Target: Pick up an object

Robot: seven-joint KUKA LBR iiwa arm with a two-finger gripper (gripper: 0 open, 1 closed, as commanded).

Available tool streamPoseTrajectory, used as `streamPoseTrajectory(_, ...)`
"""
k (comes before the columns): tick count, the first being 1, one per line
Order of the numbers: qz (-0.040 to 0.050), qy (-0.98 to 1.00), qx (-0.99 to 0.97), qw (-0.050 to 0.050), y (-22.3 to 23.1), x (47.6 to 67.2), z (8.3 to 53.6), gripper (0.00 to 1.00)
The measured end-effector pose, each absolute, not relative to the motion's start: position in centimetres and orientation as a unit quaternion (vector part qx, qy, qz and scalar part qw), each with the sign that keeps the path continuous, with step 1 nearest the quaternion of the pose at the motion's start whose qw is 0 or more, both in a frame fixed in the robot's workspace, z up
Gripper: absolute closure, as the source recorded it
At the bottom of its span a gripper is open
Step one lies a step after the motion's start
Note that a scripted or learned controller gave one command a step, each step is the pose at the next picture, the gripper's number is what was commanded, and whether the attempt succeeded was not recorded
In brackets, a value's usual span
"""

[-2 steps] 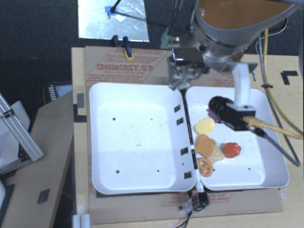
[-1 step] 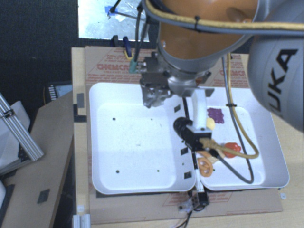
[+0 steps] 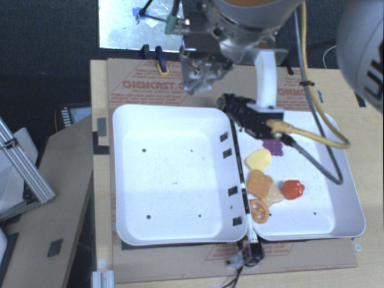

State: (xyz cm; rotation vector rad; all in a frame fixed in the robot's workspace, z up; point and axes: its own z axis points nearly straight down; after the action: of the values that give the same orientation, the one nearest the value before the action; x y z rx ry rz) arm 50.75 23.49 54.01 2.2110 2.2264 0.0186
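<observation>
Gripper [image 3: 204, 77] beyond left bin's [image 3: 129, 137] rim

Left shallow white bin [image 3: 168, 173]: floor open, I can pass freely | right shallow white bin [image 3: 336, 215]: small toys cluster by the black divider clips [image 3: 237, 173]; yellow cable [image 3: 312, 134] and black hose [image 3: 318, 161] cross its upper half; lower right corner free.

Dark floor [image 3: 48, 41], wooden bench [image 3: 78, 179], perhaps a foil sheet [image 3: 123, 14]
</observation>
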Motion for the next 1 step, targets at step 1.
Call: streamPoseTrajectory(1, 0.0012, 0.709, 0.705, 0.0, 23.44, 50.66, 53.52, 0.0)
